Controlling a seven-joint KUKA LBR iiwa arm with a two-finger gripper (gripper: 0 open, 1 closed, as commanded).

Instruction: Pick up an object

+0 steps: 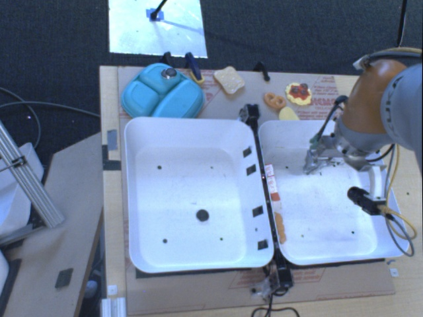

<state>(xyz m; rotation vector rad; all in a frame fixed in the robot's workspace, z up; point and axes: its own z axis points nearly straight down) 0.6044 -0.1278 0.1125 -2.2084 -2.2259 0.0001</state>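
The arm (386, 101) reaches in over the right edge of the bench (110, 104) and bends down into the right bin (330, 233). Its gripper (315, 165) hangs low over the part of that bin nearest the bench's far edge, close to the bin floor. From this angle it cannot be told whether the gripper is open or closed, and nothing can be seen held in it.

Two loose things lie in the bins. A small orange piece (279, 228), long and narrow, lies in the right bin against the wall it shares with the left bin, toward the bench's near edge and well apart from the gripper. A small dark round object (202, 214) rests on the floor of the left bin (165, 177), roughly midway across it and somewhat toward the near edge.

Several things sit outside the bins along the far edge of the bench. A blue divided plate (162, 92) lies behind the left bin, touching or just beside its rim. A toy slice of toast (229, 80) is to the right of the plate. Behind the right bin are a small pretzel (273, 100), a round tart with red topping (299, 93) just beside it, and a pale yellow piece (288, 114) right at the bin's rim.
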